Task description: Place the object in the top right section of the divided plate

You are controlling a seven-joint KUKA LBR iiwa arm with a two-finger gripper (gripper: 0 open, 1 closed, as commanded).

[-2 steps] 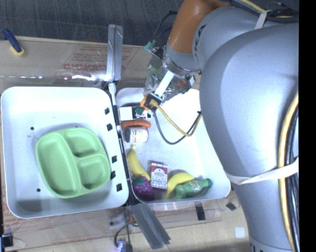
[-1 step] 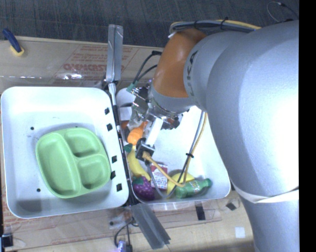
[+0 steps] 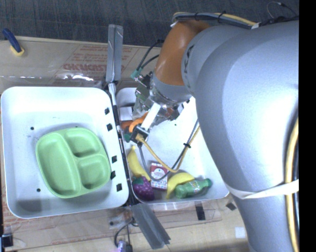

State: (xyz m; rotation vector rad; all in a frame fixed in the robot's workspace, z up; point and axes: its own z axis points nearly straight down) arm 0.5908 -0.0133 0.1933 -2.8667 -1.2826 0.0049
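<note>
My fingers (image 3: 133, 133) hang low over the right bin (image 3: 213, 151), at its left wall; whether they are spread or pinching I cannot tell. An orange thing (image 3: 127, 124) lies right by them. The green plate (image 3: 73, 161) sits in the left bin (image 3: 21, 114), apart from me

Right bin (image 3: 213, 185) as landmark: toys piled along its near edge. Purple grapes (image 3: 143, 188) in the near-left corner, small red-and-white carton (image 3: 158, 175) just right of them. One banana (image 3: 135, 163) up the left wall, second banana (image 3: 179, 180) right of the carton. Green bottle (image 3: 192, 188) lying on its side, touching that banana. Blue clamp (image 3: 13, 41) on the bench, well left and far of the bin.
</note>
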